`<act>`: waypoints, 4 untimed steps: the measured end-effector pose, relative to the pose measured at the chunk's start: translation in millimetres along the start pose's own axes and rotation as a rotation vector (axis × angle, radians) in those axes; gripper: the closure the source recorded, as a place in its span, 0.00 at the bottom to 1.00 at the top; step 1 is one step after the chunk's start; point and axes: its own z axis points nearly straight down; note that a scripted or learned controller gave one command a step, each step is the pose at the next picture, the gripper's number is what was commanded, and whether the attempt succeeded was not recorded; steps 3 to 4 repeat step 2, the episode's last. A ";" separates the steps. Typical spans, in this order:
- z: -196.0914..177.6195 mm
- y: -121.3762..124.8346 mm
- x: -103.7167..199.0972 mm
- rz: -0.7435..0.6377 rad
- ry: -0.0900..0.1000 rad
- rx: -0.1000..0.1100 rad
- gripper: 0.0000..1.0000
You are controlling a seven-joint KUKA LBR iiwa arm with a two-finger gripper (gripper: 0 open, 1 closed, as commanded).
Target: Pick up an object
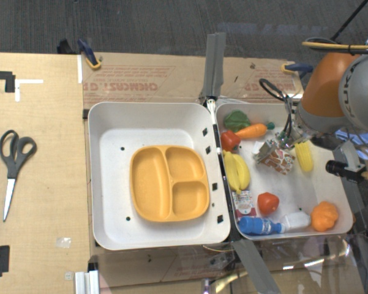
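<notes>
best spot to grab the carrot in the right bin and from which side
Take the carrot across its thick orange middle, coming straight down from above. It lies flat and nearly level, leafy end by the green vegetable and red one, so close the tool across its narrow width, where both long flanks look free.

Grey arm (360,97) with a bulbous orange band (323,87) and looping black cable (273,89).

The arm (346,94) runs off the view's right edge. Its gripper (280,147) blurs into a crumpled packet (277,157) near the right bin's (337,192) back wall. The packet's print is unreadable.
</notes>
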 end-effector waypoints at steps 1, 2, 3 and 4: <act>-10.6 1.3 -0.7 -0.003 -0.004 -0.002 1.00; -175.9 36.3 6.2 0.045 -0.001 0.000 1.00; -175.9 36.3 6.2 0.045 -0.001 0.000 1.00; -175.9 36.3 6.2 0.045 -0.001 0.000 1.00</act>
